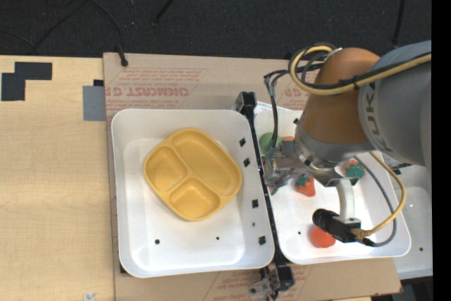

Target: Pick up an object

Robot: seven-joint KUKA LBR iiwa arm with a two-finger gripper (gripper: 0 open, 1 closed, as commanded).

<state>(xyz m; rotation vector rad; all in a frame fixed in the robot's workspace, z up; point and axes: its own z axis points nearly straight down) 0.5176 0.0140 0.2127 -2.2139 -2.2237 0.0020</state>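
1. Where the arm (pixel 366 109) reaches in from the right, its wrist hangs low over the right bin (pixel 394 250), and the tool (pixel 276 173) sits at that bin's left wall, close against the divider (pixel 259 173) between the two bins.
2. Whether the tool is apart or together cannot be told; the wrist and cabling hide it, and nothing is seen gripped.
3. Nearest candidates: a green object (pixel 268 141) just beyond the tool, toward the bin's far-left corner, partly hidden; a small orange piece (pixel 305 186) just to its right.
4. Farther candidates: an orange-red object (pixel 323 237) toward the near side of the bin; an orange-and-teal item (pixel 352 169) half-covered by the wrist.
5. No long axis can be read on any of these.
6. Left bin (pixel 134 151): a yellow divided tray (pixel 192 174), lying flat, well apart from the tool.
7. Surface and room: smooth white bin floors on the bench (pixel 49 187); the wall and divider likely crowd a grasp.
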